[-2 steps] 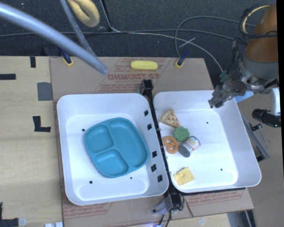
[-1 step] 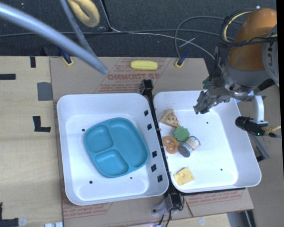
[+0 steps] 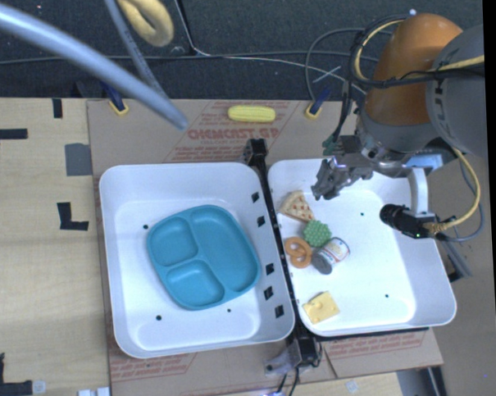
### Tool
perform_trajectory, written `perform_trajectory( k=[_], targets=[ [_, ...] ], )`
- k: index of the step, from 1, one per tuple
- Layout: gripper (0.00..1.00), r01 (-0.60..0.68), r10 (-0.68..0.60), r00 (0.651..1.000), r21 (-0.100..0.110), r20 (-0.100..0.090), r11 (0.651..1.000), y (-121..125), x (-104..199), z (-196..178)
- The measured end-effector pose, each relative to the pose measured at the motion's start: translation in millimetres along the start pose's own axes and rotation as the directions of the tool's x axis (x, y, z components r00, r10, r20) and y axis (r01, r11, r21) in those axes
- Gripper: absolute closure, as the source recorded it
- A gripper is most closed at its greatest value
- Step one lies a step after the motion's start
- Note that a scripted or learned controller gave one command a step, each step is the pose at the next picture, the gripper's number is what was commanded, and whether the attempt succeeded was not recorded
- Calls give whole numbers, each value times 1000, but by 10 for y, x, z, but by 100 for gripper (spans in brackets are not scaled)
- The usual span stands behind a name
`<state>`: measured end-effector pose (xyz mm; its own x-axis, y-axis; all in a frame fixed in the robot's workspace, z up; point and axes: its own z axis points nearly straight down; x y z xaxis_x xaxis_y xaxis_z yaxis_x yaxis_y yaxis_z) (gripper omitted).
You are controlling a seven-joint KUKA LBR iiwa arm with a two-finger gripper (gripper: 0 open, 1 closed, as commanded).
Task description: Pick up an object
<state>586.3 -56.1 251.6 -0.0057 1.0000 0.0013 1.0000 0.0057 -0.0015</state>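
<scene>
Honestly, I cannot tell how the dark tool (image 3: 328, 184) is set; it blurs into shadow over the back left part of the right shallow white bin (image 3: 416, 288). Just beside it lies a tan triangular wedge (image 3: 296, 206), then a green bumpy lump (image 3: 317, 232), a brown pretzel ring (image 3: 298, 252), a small silver can (image 3: 332, 252) and a yellow cheese block (image 3: 321, 307). That bin's right half is bare. A blue divided plastic plate (image 3: 203, 256) sits in the left white bin (image 3: 123, 239).
</scene>
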Motion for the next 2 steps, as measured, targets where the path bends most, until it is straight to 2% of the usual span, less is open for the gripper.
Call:
perform_trajectory(
  k=[2],
  targets=[
    [100, 0, 0, 1000, 2, 1, 1000, -28, 1016, 222]
  ],
)
